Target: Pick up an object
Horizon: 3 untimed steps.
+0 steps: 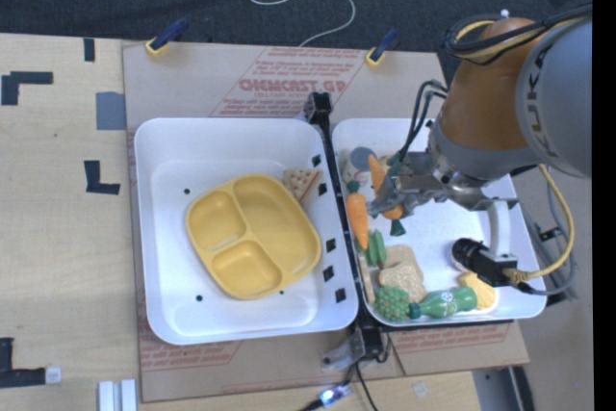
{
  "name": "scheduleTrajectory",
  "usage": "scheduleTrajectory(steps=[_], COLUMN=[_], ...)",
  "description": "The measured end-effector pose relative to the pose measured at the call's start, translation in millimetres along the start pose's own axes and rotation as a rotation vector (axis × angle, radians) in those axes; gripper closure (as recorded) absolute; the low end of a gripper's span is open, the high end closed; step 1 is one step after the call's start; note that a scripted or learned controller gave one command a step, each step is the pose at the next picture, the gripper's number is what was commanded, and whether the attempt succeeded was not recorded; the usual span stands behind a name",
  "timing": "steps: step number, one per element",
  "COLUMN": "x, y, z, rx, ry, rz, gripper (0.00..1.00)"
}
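My gripper (391, 197) hangs low over the left part of the right bin (500, 311). It is among the toy foods there. An orange piece (376, 172) shows just behind it and another orange bit (397, 227) just in front, so something orange lies under or at the gripper. A toy carrot (358, 217) lies to its left along the bin wall. In front are a green vegetable (374, 250), a tan bread slice (402, 274), a knobbly green piece (391, 303) and a green bottle-like toy (445, 303).
The left bin (159, 207) holds a yellow divided plate (252, 234) with a tan cracker piece (301, 180) at its far right corner. A grey object (361, 158) sits at the back left of the right bin. A black divider (332, 197) runs between the bins.
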State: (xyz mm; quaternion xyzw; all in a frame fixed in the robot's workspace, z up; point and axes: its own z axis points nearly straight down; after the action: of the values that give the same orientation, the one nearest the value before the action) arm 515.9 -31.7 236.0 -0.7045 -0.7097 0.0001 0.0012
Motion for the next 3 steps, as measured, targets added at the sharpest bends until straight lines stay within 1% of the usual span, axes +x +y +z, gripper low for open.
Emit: scheduleTrajectory(steps=[1, 2, 3], x=[57, 99, 96], y=[18, 15, 31], z=[0, 17, 19], rx=[0.0, 0.003, 0.0], ry=[0.0, -0.001, -0.002], rz=[-0.001, 0.002, 0.005], gripper=[1.0, 1.0, 1.0])
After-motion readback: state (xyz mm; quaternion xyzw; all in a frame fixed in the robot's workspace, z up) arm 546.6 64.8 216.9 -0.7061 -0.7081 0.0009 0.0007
